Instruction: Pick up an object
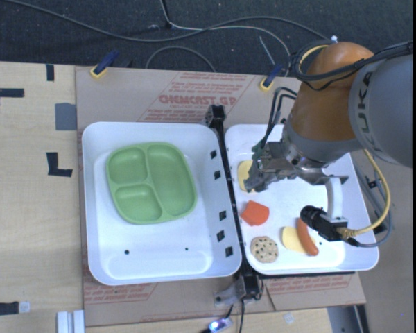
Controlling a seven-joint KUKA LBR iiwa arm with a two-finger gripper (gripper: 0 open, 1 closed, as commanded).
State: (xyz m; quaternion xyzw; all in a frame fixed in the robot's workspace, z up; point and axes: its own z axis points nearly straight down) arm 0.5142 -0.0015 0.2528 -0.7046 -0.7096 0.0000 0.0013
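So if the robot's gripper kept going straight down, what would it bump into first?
Probably the pale yellow piece at the left edge of the right white bin. The gripper hangs right over it, pointing down. Depth is hard to judge from this slanted view, so it may already be touching.

Orange block (255, 213), right bin (360, 259)

Glossy, probably plastic green tray (151, 183)
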